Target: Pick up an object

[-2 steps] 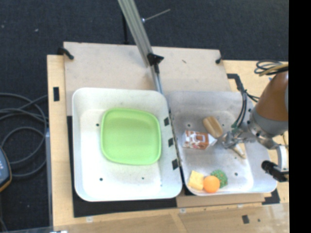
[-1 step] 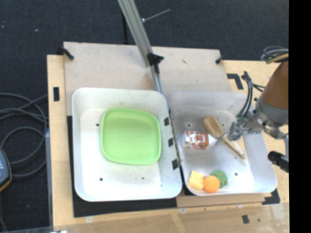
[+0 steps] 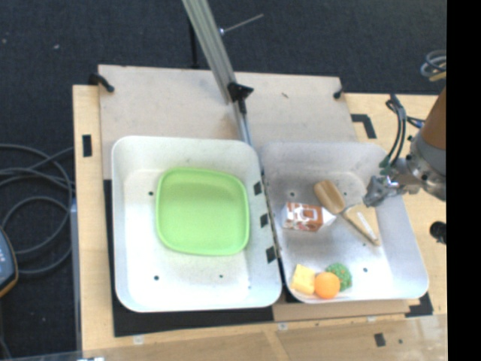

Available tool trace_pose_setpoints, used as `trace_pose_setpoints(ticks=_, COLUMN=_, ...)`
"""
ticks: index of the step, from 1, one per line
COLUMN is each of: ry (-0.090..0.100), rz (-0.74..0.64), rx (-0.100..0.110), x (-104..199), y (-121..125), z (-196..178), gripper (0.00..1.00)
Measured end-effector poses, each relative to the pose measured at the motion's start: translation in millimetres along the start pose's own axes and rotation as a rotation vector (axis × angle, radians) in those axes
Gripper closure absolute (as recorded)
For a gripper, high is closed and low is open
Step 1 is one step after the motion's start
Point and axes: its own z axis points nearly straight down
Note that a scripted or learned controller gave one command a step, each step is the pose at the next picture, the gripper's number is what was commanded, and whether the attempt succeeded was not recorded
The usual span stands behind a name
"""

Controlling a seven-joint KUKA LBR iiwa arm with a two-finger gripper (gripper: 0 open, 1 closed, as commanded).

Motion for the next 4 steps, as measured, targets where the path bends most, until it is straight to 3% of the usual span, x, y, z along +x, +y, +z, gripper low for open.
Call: trace_pose_setpoints(ticks=4, ry=0.002, rz=-0.003, rx=0.004, x=210.1, y=-31.2, z=-12.6, gripper=1.0)
